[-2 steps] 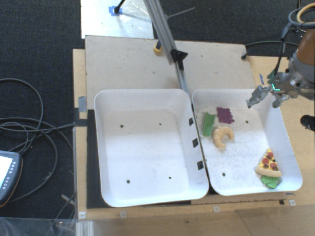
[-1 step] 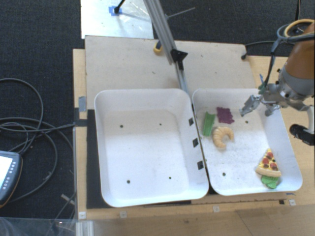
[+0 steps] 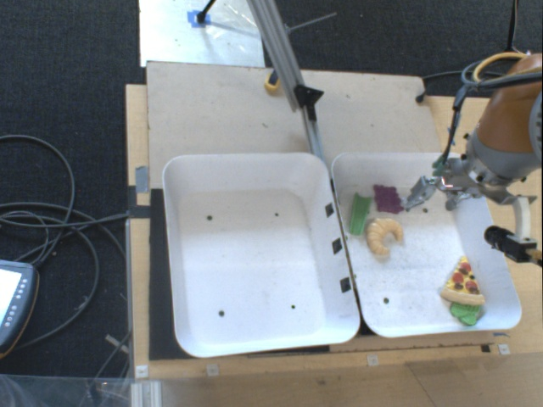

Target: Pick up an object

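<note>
Here, in the camera view, the grey arm with its orange band (image 3: 509, 113) reaches in from the right over the right-hand shallow white bin (image 3: 501, 312). Its two-finger gripper (image 3: 417, 197) hangs near that bin's far edge; whether the fingers are parted or closed cannot be told.

Just to the left of the gripper tip lies a small purple toy piece (image 3: 388, 197), close beside it, though contact cannot be judged. Left of that, against the bin's left wall, a green oblong toy (image 3: 360, 214) lies lengthwise. A tan croissant-shaped toy (image 3: 384, 235) sits nearer the bin's middle, below the purple piece and apart from the gripper. At the bin's near right corner rests a toy pizza slice (image 3: 462, 281), its tip on a green leafy toy (image 3: 465, 314), well apart from the gripper.

The left-hand shallow white bin (image 3: 182, 312) sits alongside, touching the right bin along a shared edge.
</note>
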